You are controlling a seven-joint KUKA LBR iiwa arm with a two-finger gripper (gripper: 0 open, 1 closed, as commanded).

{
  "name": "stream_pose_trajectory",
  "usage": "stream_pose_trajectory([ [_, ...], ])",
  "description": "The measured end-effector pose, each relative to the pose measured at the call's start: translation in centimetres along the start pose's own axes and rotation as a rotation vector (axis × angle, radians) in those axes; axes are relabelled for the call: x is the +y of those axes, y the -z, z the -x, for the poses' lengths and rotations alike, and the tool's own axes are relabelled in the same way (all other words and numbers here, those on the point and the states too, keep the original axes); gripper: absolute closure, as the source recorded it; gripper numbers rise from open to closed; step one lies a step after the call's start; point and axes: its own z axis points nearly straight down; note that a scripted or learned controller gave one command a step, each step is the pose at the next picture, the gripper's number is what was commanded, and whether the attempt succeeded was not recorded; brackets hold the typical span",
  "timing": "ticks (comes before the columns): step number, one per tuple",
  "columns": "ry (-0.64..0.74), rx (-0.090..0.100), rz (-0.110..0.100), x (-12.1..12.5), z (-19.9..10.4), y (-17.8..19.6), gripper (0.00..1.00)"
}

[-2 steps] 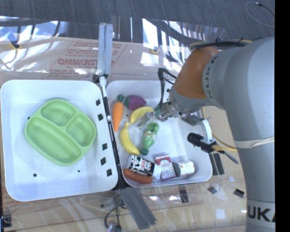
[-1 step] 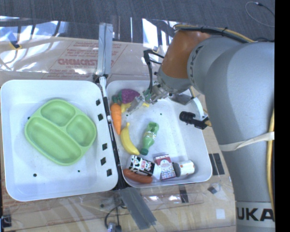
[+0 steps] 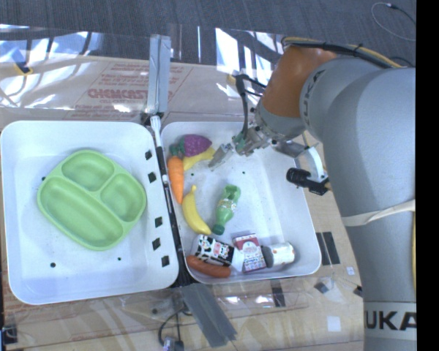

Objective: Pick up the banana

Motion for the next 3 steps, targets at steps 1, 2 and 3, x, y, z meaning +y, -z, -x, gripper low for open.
stream_pose_trajectory([
  [1,0.344,-0.002,0.000,-1.1,2.5,0.0,0.00],
  [2,0.469,0.003,-0.002,0.0,-2.5,1.4,0.00],
  [3,0.496,0.002,-0.002,1.9,-6.0,-0.1,0.00],
])
